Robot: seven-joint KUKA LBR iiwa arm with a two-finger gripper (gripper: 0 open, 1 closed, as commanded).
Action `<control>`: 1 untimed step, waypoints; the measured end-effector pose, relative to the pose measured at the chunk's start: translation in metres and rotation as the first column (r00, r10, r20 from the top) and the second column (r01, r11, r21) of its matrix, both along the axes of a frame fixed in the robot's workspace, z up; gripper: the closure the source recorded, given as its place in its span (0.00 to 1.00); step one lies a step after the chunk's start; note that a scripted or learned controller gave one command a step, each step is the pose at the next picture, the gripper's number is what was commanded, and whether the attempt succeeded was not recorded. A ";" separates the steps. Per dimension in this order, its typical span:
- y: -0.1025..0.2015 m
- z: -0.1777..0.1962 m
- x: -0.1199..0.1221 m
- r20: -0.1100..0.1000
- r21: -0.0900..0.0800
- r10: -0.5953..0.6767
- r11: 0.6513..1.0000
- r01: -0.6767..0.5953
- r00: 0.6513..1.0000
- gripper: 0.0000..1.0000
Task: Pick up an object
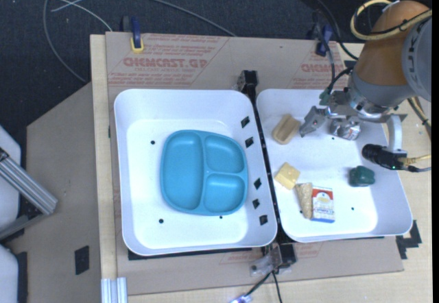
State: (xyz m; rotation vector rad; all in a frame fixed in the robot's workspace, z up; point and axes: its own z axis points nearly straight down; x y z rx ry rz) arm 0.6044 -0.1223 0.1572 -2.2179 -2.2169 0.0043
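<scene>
- Bench (171,55): brown board with red lettering, filling the middle of the frame; a blue clamp (136,33) grips its upper left edge.
- Left bin (137,116): shallow, white, centre-left of the frame, touching its neighbour along a black seam.
- Right bin (391,216): shallow, white, centre-right of the frame.
- Arm (391,48): grey with an orange band, entering from the upper right and hanging over the upper part of the right bin.
- Blue plate (204,172): three compartments, lying flat in the middle of the left bin.
- Gripper (326,120): metal, over the upper middle of the right bin, just right of the tan block; whether it is spread or pressed together cannot be told, and nothing shows between its tips.
- Small box (322,203): white with red and blue print, lower middle of the right bin, touching the brown stick.
- Tan block (285,129): upper left of the right bin.
- Yellow block (287,175): left side of the right bin, below the tan block.
- Brown stick (304,199): just below the yellow block.
- Green lump (361,175): right side of the right bin, well apart from the others.
</scene>
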 end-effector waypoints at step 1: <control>-0.009 -0.052 0.004 0.003 -0.001 0.000 1.000 0.000 1.000 0.00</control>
